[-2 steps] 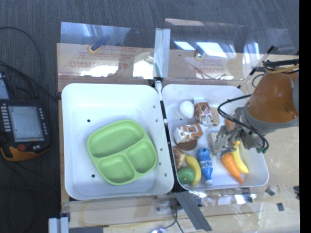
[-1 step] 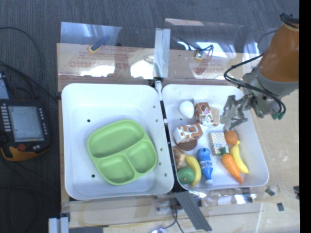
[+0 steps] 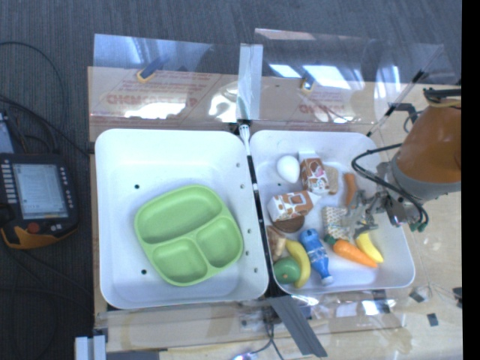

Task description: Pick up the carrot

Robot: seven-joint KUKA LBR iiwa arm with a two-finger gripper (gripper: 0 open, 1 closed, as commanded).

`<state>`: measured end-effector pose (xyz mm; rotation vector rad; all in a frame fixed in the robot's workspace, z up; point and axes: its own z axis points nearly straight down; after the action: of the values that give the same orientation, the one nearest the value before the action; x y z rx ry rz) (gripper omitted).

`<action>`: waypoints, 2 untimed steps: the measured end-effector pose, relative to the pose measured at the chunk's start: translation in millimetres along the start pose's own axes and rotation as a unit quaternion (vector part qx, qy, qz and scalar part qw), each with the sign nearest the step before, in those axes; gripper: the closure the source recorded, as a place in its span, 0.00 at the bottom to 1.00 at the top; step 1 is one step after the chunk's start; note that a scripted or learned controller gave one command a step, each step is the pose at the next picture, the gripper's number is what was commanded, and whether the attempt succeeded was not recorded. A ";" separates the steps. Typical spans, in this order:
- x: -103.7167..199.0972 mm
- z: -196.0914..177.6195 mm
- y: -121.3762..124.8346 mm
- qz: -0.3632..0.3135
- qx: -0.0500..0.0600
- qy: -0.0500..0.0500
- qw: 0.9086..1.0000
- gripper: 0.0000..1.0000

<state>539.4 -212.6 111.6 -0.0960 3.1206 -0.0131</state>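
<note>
Nearest the camera, at the front of the right shallow white bin [image 3: 390, 276], the orange carrot [image 3: 352, 253] lies between a blue bottle [image 3: 316, 255] and a small yellow banana [image 3: 370, 247]. The metal gripper [image 3: 365, 211] hangs just above and behind the carrot, apart from it; how it is set cannot be told, as cables blur it. The left white bin [image 3: 120, 163] holds a green divided plate [image 3: 189, 234].

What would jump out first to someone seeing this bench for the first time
The green divided plate lies alone in the left bin. The right bin is crowded with toy food: a carrot near its front right, a blue bottle, a white egg. The gripper hangs just above the carrot.
</note>
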 end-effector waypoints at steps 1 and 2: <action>-0.5 -107.8 68.3 0.014 -0.003 0.002 1.000 1.00; -66.3 5.4 8.0 -0.071 -0.004 0.007 0.997 1.00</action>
<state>605.2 -200.6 107.3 -0.3195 3.1209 -0.0022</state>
